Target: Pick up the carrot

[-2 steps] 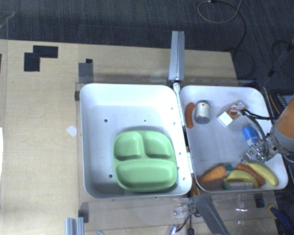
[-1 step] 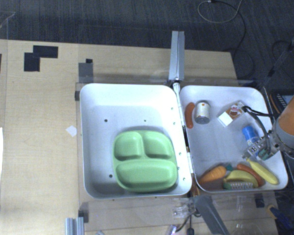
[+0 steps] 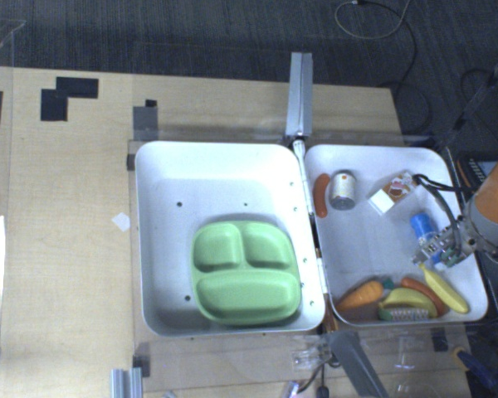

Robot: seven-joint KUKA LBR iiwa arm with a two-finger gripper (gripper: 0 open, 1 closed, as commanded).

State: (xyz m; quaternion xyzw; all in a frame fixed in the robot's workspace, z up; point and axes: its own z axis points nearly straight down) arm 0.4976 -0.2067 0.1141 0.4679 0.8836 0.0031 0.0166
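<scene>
Bench surface (image 3: 58,247): pale wood, with dark carpet (image 3: 191,15) beyond its far edge and a loose cable (image 3: 382,15) lying on that carpet.

Left bin (image 3: 162,181): holds a green divided tray (image 3: 245,270) toward its near side; the far half of the floor is bare white.

Right bin (image 3: 357,230): crowded along the near wall. The carrot (image 3: 361,293) lies in the near-left corner, tip toward the divider, touching a corn cob (image 3: 407,312) and a red piece (image 3: 423,293) at its right. A banana (image 3: 446,290) lies further right, by the near-right corner.

Gripper (image 3: 440,251): over the right side of this bin, just above the banana and beside a blue item (image 3: 421,225) (finger opening cannot be told; nothing seen held).

Far part: a white block (image 3: 382,201), a metal can (image 3: 343,190) and a sausage (image 3: 320,196) against the divider. The bin's centre is open floor.
</scene>
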